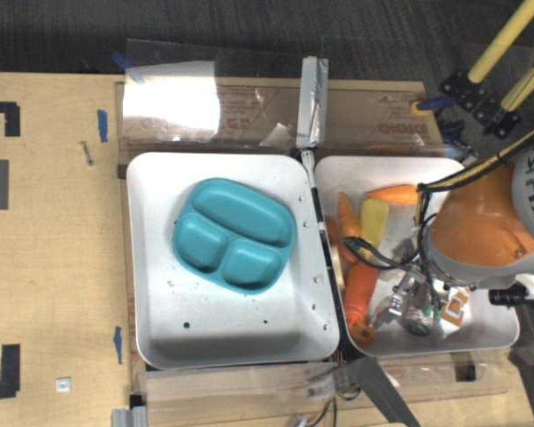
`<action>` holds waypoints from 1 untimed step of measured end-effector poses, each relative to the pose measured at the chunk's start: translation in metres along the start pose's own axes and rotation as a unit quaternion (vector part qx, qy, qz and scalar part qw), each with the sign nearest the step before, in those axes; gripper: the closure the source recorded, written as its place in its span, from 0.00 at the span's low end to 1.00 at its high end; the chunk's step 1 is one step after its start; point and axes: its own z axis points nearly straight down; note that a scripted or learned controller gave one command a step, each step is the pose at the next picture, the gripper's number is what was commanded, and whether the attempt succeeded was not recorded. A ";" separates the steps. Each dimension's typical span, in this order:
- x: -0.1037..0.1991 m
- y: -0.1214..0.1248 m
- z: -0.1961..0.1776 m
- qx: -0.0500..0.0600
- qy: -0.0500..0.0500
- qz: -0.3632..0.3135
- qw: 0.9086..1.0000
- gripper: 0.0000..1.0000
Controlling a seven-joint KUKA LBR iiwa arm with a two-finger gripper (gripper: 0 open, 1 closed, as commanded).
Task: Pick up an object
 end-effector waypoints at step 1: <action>-0.019 0.016 -0.002 0.000 0.007 -0.106 0.994 0.00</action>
